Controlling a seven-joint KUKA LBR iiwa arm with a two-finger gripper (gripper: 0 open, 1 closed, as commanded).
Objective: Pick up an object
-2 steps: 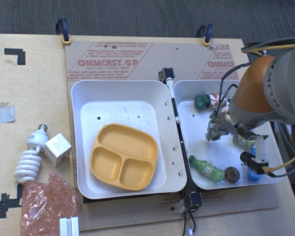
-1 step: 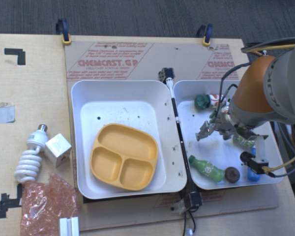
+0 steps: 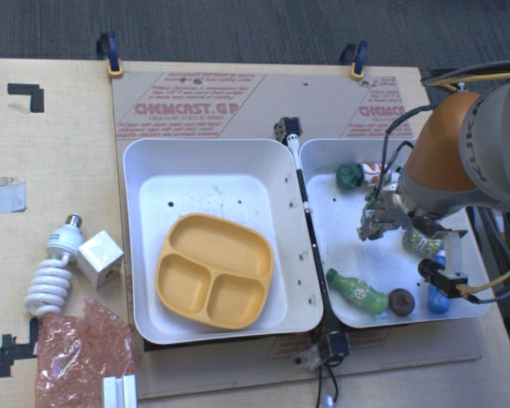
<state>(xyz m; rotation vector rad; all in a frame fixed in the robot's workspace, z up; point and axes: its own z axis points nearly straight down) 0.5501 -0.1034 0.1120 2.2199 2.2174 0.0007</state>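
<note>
My gripper [image 3: 372, 228] hangs low over the middle of the right bin [image 3: 340, 253], pointing down and left from the grey arm with its orange band. Nothing shows between its tips. A dark green round object [image 3: 349, 176] lies at the bin's back, next to a red-and-white item [image 3: 374, 173] partly hidden by the arm. A green bottle [image 3: 357, 290] lies along the front wall, with a brown disc [image 3: 401, 302] and a blue object [image 3: 439, 302] to its right. A greenish patterned can [image 3: 423, 243] sits just right of the gripper, under the wrist.
The left bin [image 3: 144, 228] holds a yellow divided tray [image 3: 214, 270]. Outside the bins on the left lie a spiral light bulb [image 3: 53, 270], a white cube [image 3: 100, 255] and a pink plastic bag [image 3: 76, 359]. Cables run along the right side.
</note>
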